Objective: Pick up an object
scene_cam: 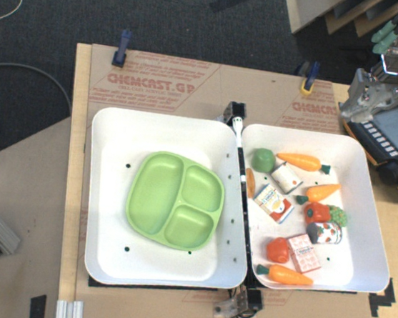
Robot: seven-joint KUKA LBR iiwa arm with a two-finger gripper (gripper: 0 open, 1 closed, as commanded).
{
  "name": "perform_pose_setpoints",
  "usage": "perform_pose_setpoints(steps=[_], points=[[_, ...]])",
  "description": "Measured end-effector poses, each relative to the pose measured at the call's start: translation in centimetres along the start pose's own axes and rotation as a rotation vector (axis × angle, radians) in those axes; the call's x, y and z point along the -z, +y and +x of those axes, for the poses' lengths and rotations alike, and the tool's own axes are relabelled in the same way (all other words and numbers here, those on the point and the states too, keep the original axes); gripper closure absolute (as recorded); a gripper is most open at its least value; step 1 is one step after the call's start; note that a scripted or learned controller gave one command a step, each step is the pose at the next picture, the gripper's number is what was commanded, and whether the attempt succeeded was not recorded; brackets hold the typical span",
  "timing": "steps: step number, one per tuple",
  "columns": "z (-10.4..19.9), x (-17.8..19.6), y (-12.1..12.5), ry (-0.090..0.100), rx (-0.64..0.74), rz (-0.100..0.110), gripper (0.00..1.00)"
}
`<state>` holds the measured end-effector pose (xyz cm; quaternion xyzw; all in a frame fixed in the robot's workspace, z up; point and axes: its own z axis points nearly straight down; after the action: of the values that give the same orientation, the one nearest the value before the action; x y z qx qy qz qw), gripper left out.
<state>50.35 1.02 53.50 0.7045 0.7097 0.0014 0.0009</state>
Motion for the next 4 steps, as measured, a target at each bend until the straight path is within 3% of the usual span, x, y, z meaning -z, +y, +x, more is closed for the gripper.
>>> perform_pose_setpoints(steps=[1, 2, 3, 4], points=[[9.7, 0.0, -2.0, 0.001, 0.004, 0.004, 1.0], [4.9, -8.5, -2.5, -0.003, -0.013, 0.013, 1.0], [-7.4, -24.5, -2.7, -0.003, -0.022, 0.021, 1.0], [-6.7, -22.6, -2.3, -0.001, -0.009, -0.001, 1.0]])
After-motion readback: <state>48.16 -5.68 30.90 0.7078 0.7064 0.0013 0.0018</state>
